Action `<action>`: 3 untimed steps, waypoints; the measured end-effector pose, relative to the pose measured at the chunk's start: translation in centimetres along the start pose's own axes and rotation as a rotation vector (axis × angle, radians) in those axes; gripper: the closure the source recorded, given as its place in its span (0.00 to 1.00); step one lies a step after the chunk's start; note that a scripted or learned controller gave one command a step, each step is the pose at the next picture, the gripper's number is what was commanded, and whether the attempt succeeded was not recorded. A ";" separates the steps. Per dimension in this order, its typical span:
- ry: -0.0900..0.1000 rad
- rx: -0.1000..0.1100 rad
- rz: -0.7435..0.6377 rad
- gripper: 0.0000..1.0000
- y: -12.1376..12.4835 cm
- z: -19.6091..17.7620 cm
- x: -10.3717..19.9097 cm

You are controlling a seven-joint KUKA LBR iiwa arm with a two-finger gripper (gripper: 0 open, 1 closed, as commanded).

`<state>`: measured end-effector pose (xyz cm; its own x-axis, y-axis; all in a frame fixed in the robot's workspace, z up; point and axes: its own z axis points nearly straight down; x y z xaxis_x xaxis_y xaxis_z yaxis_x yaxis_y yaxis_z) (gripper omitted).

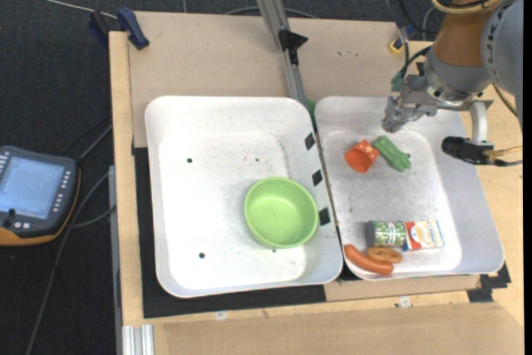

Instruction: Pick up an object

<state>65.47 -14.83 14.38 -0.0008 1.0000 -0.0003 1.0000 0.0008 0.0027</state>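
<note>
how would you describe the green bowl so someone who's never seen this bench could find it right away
Of the two white bins, look in the left bin, the one away from the arm. Near its lower right corner sits the green bowl, round, open side up. It is the lone item in that bin; the other green thing, a small long piece, lies in the right bin.

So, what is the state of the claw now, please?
Claw: cannot be told; it hangs over the right white bin, above the green pickle-shaped toy.

green bowl [281, 213], red cup [362, 156], white bins [166, 129]
</note>
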 end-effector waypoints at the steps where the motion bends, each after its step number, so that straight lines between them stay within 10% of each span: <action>1: -0.001 -0.002 0.000 1.00 0.8 -4.8 -0.6; 3: 0.002 0.000 -0.003 1.00 -0.2 -9.3 4.4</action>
<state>65.22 -10.46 23.71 -0.0041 1.0000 0.0012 1.0000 0.0041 0.0023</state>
